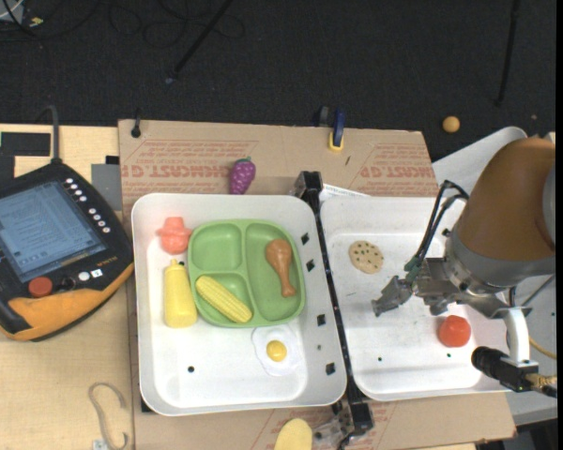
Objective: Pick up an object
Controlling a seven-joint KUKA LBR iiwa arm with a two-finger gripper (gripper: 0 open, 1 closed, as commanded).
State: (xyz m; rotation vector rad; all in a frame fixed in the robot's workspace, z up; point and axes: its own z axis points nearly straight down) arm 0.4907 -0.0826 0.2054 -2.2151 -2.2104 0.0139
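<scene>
My gripper (394,298) hangs low over the right bin (394,378), near its middle. A round brown cookie (364,256) lies on the bin floor just up and left of it. A red tomato (454,331) sits to the gripper's lower right, beside the wrist. I see nothing held in the gripper. The arm's grey and orange body (507,218) covers the bin's right side.
The left bin (169,382) holds a green divided plate (216,247) with a drumstick (281,265) and corn (223,298), plus a yellow bottle (178,293), a pink item (173,235) and a fried egg (276,351). Purple grapes (242,174) lie behind the bins. A teach pendant (42,242) sits at left.
</scene>
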